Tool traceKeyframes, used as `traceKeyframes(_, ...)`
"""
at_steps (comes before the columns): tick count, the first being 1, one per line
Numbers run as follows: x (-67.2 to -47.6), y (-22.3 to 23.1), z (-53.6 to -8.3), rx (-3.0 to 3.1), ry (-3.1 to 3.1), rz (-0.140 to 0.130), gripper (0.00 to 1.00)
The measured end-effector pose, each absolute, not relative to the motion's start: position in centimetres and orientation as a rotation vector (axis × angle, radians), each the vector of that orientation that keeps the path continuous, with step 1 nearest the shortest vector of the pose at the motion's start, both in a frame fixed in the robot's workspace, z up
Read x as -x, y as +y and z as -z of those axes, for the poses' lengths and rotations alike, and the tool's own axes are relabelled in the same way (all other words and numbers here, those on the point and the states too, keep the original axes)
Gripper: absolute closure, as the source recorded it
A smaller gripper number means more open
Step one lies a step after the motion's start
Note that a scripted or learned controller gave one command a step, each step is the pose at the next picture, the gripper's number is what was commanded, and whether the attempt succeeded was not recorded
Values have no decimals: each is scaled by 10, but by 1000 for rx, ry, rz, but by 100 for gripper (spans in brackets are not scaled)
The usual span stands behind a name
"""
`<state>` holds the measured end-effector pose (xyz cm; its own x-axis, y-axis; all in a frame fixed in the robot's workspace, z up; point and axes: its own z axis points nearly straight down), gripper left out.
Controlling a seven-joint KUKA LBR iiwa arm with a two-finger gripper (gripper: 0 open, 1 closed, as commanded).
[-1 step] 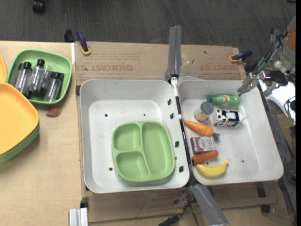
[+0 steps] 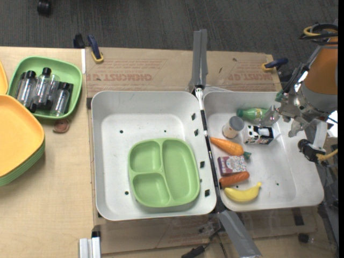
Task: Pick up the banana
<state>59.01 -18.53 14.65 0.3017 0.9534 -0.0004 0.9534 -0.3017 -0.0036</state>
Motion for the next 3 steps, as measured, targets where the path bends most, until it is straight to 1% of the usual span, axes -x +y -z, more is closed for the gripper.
traceKeyframes(1,-590,-186,-155,2530,-1855,-6,100)
traceKeyframes(2,-595,-211,-239,2415,-2010,-4,100)
traceKeyframes(3,-583,-201,-317,2777,-1468,-6,100)
